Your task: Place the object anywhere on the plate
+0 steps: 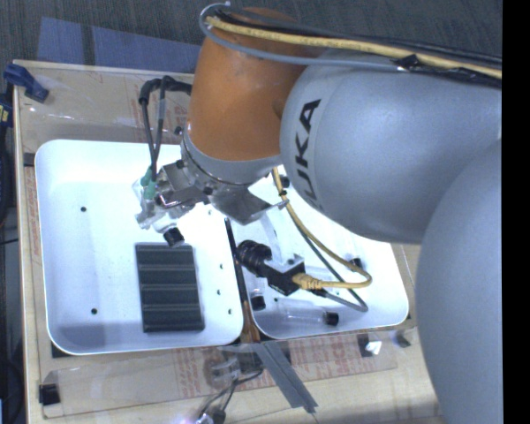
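Inside left bin [62, 237]: one dark ribbed plate [169, 287], claw [159, 203] above.

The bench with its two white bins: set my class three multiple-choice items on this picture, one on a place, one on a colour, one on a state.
1. Where does the dark ribbed plate lie?
A. in the left bin
B. in the right bin
C. on the bare bench

2. What colour is the band above the arm's wrist?
A. blue
B. orange
C. green

3. How does the plate lie?
A. propped on the bin wall
B. flat on the bin floor
C. lifted by the hand

Key: 1 A, it lies in the left bin; 2 B, the band is orange; 3 B, it lies flat, below the hand.
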Robot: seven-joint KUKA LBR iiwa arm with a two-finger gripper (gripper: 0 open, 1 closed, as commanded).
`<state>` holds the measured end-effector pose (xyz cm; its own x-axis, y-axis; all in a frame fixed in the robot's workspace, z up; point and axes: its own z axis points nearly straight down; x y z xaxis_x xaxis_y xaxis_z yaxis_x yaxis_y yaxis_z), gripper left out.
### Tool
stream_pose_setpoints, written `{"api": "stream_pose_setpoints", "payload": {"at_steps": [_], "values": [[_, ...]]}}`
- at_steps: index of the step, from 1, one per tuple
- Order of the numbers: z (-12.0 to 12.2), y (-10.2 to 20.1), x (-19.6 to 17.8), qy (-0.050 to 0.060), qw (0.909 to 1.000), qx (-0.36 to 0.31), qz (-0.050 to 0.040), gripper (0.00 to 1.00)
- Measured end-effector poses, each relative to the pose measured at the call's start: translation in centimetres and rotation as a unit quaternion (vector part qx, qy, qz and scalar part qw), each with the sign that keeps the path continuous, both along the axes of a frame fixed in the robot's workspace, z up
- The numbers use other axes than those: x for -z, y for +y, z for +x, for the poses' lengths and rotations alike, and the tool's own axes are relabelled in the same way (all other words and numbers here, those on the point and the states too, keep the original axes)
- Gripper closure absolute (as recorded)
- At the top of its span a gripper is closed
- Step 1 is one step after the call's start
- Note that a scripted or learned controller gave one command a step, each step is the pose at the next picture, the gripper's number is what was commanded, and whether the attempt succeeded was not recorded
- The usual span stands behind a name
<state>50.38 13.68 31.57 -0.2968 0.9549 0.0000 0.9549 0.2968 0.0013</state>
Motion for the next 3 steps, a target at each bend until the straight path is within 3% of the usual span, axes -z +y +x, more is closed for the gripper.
{"api": "stream_pose_setpoints", "payload": {"at_steps": [1,2,3], "values": [[-2.8,7.3,3.0,0.002,0.9999,-0.016,-0.0008,1.00],[3.0,0.5,4.9,0.003,0.9999,-0.012,-0.0011,1.00],[6.9,7.4,17.3,0.005,0.9946,0.104,-0.0015,1.00]]}}
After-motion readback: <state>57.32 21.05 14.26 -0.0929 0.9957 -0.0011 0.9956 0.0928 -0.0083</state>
